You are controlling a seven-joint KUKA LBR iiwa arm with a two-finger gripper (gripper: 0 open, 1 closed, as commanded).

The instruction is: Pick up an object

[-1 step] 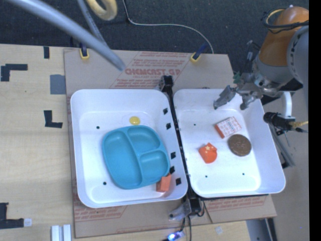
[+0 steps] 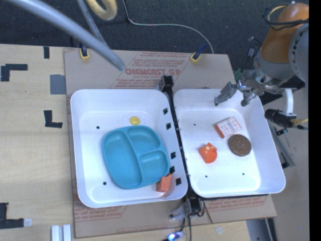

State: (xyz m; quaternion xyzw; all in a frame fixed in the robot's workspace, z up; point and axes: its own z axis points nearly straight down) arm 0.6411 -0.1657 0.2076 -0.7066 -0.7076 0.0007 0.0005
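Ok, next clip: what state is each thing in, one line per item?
Gripper: open, above the right bin's far edge, holding nothing.
Blue divided plate: flat in the left bin, right side up.
Yellow disc: beside the plate's far edge.
Orange block: against the plate's near corner.
Red-and-white box: lying flat in the right bin.
Brown disc: lying flat.
Orange object: loose, untouched.

Overhead slant onto both bins [image 2: 75, 104]

On the cardboard sheet [image 2: 150, 69] under the bins we read red print, "CHEMCAST GP". Smaller red lines around it are too blurred to read.
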